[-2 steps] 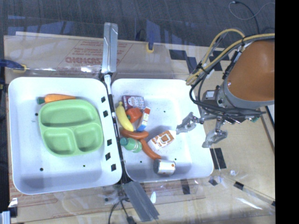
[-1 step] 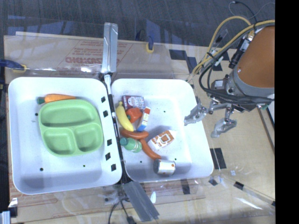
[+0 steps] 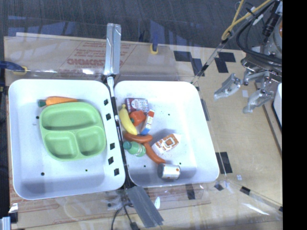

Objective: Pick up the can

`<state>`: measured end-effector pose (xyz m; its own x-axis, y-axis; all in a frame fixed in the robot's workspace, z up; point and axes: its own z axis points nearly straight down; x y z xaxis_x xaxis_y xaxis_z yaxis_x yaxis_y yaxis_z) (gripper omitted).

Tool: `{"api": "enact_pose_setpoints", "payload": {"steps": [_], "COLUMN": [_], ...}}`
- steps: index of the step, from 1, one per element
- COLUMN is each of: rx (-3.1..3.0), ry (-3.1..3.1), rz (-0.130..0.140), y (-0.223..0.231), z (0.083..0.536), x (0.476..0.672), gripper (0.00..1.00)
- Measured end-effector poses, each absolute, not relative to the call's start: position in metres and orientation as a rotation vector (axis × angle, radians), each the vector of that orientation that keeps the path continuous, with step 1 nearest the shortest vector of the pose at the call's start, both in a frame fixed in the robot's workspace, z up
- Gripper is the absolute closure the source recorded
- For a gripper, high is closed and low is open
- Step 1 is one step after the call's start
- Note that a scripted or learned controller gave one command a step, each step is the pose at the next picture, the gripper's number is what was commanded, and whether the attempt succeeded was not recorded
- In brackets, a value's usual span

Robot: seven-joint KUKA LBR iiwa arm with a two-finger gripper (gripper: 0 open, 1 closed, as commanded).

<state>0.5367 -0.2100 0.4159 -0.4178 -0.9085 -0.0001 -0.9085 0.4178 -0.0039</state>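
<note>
One gripper (image 3: pixel 243 94) hangs over the bare desk (image 3: pixel 240 147) to the right of the right bin (image 3: pixel 204 128), its two grey fingers spread apart with nothing between them. The can (image 3: pixel 169 171) is well away from it, lying on its side near the front rim of that bin, silver end toward the camera as far as I can judge.

My main worry is the roll. A can on its side will slip away if the fingers close along its curve instead of across it, and I judge it could then trundle against the bin's front wall, where there is little room for a finger. Coming down too close to that wall risks a finger landing on the rim.

Clutter is the second risk. An orange sausage-like piece (image 3: pixel 152 152) ends just beside the can, and a small orange and white carton (image 3: pixel 166 143) sits just behind it. A wide approach could pinch one of those instead, or nudge the can.

Farther back in the same bin lie a green bottle (image 3: pixel 135 149), a banana (image 3: pixel 126 120), a red item (image 3: pixel 138 117) and a dark red packet (image 3: pixel 135 104); none blocks the can. In the left bin (image 3: pixel 19 128) a green divided tray (image 3: pixel 72 131) and a carrot (image 3: pixel 60 100) are well clear of the job.
</note>
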Motion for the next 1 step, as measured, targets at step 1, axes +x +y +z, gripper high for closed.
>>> {"api": "enact_pose_setpoints", "payload": {"steps": [1], "rx": [-1.876], "ry": [2.521], "rz": [0.006], "y": [-0.1705], "z": [0.2462], "x": [0.4769], "gripper": [0.00]}}
